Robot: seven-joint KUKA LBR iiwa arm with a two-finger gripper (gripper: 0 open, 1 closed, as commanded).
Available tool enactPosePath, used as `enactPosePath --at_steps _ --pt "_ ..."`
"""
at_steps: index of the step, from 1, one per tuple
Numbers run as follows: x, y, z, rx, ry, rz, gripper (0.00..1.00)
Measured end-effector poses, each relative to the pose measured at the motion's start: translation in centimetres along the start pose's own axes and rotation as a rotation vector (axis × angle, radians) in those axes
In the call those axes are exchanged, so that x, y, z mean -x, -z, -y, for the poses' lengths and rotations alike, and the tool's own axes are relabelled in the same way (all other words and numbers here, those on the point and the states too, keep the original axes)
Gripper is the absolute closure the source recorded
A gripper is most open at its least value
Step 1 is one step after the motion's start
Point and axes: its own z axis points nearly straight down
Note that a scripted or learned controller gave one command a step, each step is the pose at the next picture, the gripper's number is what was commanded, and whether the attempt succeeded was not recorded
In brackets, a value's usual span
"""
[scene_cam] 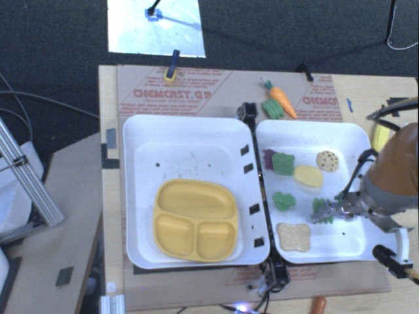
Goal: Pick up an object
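While left bin (141,142) holds yellow tray (195,219), right bin (357,136) holds toys.

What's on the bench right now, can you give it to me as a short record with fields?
left bin: holds a yellow divided tray
right bin: holds toy food
items in right bin: cookie, yellow piece, green and purple piece, green leafy piece, toast slice, small green piece
outside the bins: carrot on the cardboard behind the right bin
arm: reaches in from the right, over the right bin
tool: low in the right bin, at the small green piece; grip cannot be judged
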Motion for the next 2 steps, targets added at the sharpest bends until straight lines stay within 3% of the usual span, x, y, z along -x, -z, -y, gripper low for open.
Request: enactPosePath --at_steps 1,2 --pt "2.9 0.1 -0.1 0.004 -0.001 0.002 0.00" --pt "2.8 1.2 -0.3 0.006 0.001 0.001 1.00"
